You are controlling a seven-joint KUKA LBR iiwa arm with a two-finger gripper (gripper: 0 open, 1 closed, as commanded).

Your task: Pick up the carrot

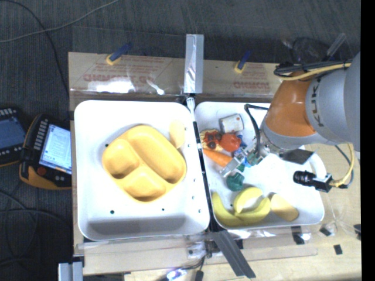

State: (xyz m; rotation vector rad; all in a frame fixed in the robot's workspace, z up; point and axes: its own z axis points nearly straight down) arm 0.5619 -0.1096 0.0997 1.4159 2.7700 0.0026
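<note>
One carrot (217, 156) lies at the left side of the right bin (313, 215), just below a red-orange toy (225, 140). The gripper (235, 165) sits just right of the carrot's end, fingers apart around nothing. Nearby: one teal piece (235, 182), one banana (234, 214), one white cup (231, 122). One yellow divided plate (143, 161) occupies the left bin (94, 215).
</note>
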